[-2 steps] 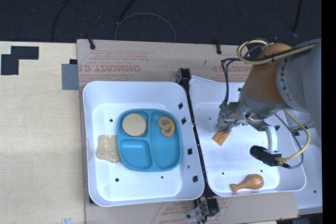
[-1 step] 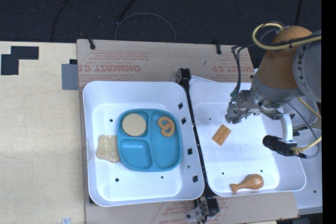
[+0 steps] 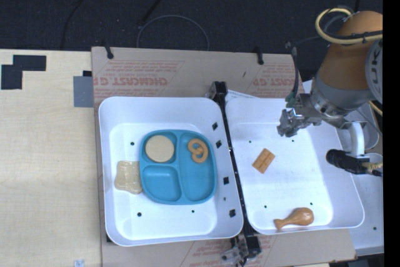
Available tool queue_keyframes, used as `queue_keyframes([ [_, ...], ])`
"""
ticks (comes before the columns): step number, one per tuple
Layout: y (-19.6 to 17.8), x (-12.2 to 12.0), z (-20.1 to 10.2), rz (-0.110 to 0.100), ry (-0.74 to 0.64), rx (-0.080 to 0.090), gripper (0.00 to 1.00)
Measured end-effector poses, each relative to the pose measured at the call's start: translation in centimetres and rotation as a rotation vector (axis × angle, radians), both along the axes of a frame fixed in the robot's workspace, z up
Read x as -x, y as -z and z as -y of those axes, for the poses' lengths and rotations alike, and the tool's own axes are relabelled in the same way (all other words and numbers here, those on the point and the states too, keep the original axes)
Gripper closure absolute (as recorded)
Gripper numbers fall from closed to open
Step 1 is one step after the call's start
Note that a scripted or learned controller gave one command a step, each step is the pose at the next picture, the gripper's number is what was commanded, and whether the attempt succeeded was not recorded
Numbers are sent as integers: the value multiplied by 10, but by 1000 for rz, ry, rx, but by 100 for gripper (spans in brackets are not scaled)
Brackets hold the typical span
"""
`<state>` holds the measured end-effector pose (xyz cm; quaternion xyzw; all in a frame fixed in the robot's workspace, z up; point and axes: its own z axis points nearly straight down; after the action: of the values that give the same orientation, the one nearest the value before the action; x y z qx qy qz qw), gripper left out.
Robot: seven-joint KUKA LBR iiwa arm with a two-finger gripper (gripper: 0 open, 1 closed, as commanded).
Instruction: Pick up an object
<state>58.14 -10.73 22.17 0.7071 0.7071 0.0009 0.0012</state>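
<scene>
In the right bin point(image 3: 337, 209) lie a small tan waffle-like block point(image 3: 263, 161) near the middle and a brown drumstick-shaped piece point(image 3: 294, 219) near the front edge. My gripper point(image 3: 289, 127) hangs over the far part of this bin, up and to the right of the tan block, apart from it. No object shows between its fingers. The grey arm with its orange band point(image 3: 347, 56) comes in from the right.
The left bin point(image 3: 119, 222) holds a blue sectioned tray point(image 3: 178, 187) bearing a round cracker point(image 3: 159, 148) and a pretzel point(image 3: 198, 151). A pale slice point(image 3: 128, 176) lies beside the tray's left edge. A black divider point(image 3: 228, 166) runs between the bins.
</scene>
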Motion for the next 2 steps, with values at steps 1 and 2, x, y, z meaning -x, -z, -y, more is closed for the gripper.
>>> queue_keyframes([
  [1,-53,-8,-6,0,-1,0,100],
  [2,-67,-8,-5,-4,-1,-1,100],
])
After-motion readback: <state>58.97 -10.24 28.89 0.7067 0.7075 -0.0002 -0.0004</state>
